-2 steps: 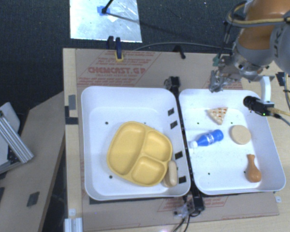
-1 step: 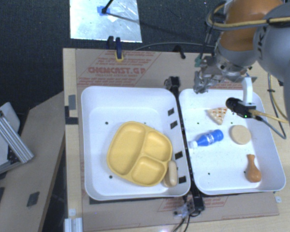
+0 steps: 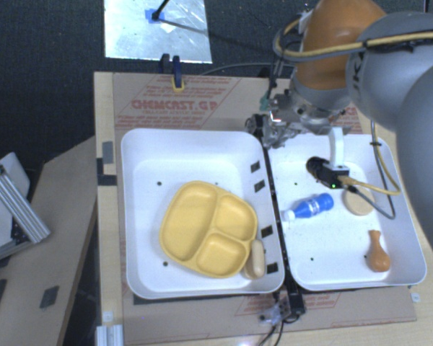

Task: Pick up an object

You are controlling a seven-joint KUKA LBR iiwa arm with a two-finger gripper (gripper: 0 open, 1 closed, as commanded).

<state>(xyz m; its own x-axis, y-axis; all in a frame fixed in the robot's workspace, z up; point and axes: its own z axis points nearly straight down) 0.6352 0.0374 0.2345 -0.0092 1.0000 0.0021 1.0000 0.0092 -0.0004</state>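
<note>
Hanging over the top end of the seam between the two white bins, the tool (image 3: 272, 127) holds nothing visible; whether it is open or closed cannot be told. Right of centre, the right bin (image 3: 408, 262) holds a blue bottle (image 3: 310, 206), a tan disc (image 3: 359, 203) and an orange drumstick-shaped piece (image 3: 377, 253). The left bin (image 3: 148, 168) holds a yellow divided plate (image 3: 208, 229), with a beige lump (image 3: 255, 259) touching its lower right edge.

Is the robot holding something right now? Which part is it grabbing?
It cannot be told: the gripper is dark and blurred above the bins' back edge. The blue bottle and yellow plate lie in their bins, apart from it.
</note>
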